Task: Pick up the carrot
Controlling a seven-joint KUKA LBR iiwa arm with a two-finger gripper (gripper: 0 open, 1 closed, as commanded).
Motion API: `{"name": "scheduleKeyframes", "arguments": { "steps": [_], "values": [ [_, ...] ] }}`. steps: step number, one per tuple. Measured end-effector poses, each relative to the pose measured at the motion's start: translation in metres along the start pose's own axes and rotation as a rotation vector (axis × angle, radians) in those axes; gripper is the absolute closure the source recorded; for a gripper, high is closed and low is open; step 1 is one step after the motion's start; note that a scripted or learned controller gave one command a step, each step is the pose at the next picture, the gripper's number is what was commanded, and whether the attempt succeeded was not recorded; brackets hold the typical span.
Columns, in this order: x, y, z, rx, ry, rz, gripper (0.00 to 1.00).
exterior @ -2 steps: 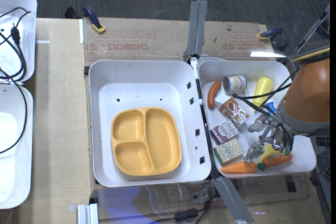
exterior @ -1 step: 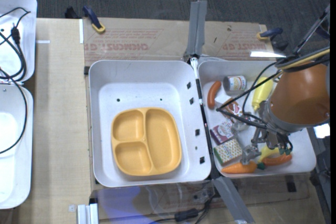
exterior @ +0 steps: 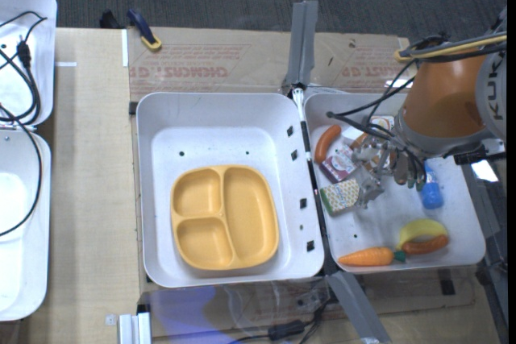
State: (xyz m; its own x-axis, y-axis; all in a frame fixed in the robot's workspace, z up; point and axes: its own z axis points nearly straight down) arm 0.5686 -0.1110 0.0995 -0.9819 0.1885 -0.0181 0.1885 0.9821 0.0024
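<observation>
Over the right bin: the hand [exterior: 379, 173] hangs low among a cluster of small things, the grey arm with its orange band [exterior: 439, 97] coming in from the right of the camera view.
Hand state: cables and linkage hide the tips, so whether it stands wide, narrow or holding something cannot be told from this view.
Carrot: the carrot [exterior: 367, 257] lies flat against the near wall of the right bin [exterior: 472, 197], well apart from the hand, nearer the camera and slightly to its left, green end pointing right.
Just beside the carrot: a yellow banana [exterior: 422, 231] and a small red piece [exterior: 423, 246] sit at its green end, close enough to be touched.
Under and beside the hand: a red sausage-shaped toy [exterior: 326, 142], a crinkled packet [exterior: 340, 161] and a patterned block [exterior: 340, 195] crowd its left; a blue bottle [exterior: 432, 195] stands to its right.
Risk, wrong object: closing at this spot would likely catch the packet or the block, not the carrot.
Risk, wall: the carrot hugs the bin wall, so a finger may strike the rim or push the carrot instead of straddling it.
Risk, neighbours: a descent too far right could nudge the banana or the red piece.
Left bin: a yellow divided plate [exterior: 227, 216] lies well away from the hand and plays no part.
</observation>
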Motion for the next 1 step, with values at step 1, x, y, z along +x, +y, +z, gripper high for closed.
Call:
{"name": "scheduleKeyframes", "arguments": {
  "steps": [1],
  "values": [
    [-0.0843, -0.0625, 0.0069, 0.002, 0.011, 0.047, 0.00]
  ]
}}
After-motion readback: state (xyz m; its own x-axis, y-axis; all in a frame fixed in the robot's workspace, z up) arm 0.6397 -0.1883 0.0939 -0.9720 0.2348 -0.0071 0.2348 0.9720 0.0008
